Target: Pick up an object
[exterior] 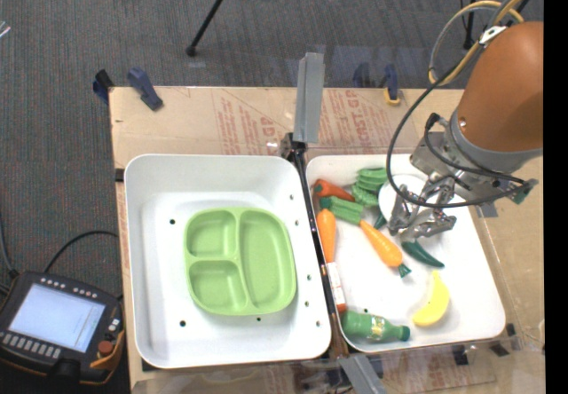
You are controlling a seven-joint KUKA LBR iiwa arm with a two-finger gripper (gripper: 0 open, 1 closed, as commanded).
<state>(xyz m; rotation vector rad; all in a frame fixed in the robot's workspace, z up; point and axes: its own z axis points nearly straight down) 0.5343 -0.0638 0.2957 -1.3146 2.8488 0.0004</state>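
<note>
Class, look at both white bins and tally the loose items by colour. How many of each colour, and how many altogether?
Orange carrots: 3
Yellow banana: 1
Green bottle: 1
Green divided plate: 1
Other green vegetables: about 4, partly overlapping
White plate: 1
Total: about 11

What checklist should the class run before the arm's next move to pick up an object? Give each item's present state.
1. Gripper over the right bin: ok.
2. Object between its fingers: cannot tell.
3. Nearby targets, carrot and dark green pepper, within the bin: ok.
4. Banana and green bottle lying apart: ok.
5. Green tray seated in the left bin: ok.
</note>
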